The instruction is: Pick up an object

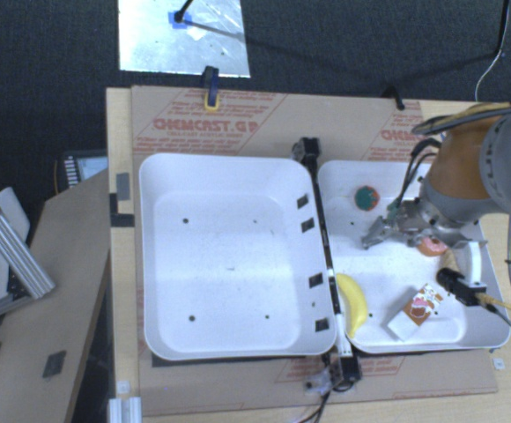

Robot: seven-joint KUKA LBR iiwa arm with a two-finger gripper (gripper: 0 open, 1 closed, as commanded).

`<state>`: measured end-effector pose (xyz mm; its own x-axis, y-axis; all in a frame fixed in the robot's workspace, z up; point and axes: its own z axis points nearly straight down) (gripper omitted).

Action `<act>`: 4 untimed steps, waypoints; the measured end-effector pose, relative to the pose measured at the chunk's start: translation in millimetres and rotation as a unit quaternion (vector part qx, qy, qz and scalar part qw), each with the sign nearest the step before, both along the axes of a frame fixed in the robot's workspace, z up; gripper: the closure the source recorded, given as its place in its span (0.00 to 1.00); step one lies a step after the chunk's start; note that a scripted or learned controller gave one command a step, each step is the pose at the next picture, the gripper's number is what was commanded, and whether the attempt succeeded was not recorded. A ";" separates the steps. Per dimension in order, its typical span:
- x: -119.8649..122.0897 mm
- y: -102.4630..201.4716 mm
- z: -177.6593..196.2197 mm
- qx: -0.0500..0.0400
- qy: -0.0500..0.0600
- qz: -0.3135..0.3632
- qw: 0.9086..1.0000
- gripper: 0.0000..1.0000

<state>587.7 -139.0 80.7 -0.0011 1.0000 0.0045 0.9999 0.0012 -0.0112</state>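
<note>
Bench space is taken up by 2 shallow white bins set side by side, the left bin [229, 258] and the right bin [480, 329]. Objects are seen in the right bin alone: a banana [353, 302] at 7 o'clock against the divider, a small green and orange ball [366, 197] at 11 o'clock, a printed white box [417, 312] at 5 o'clock, and a pinkish round item [431, 247] (partly hidden under the wrist) near 3 o'clock. The gripper [381, 230] is lowered over the bin's middle, reached in from 3 o'clock; its fingers are seen parted, and nothing is held between them.
</note>
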 end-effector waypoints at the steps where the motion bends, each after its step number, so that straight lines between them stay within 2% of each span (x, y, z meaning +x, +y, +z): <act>1: 27.8 69.5 111.0 -0.001 -0.013 0.006 1.000 0.00; 2: 25.2 64.3 115.2 -0.003 -0.009 0.002 1.000 1.00; 3: 25.1 64.2 114.9 -0.003 -0.008 0.002 1.000 0.00; 4: 26.1 64.3 125.8 -0.003 -0.010 0.004 1.000 1.00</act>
<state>613.8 -74.7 206.5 -0.0084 1.0000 -0.0008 0.9999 0.0084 0.0085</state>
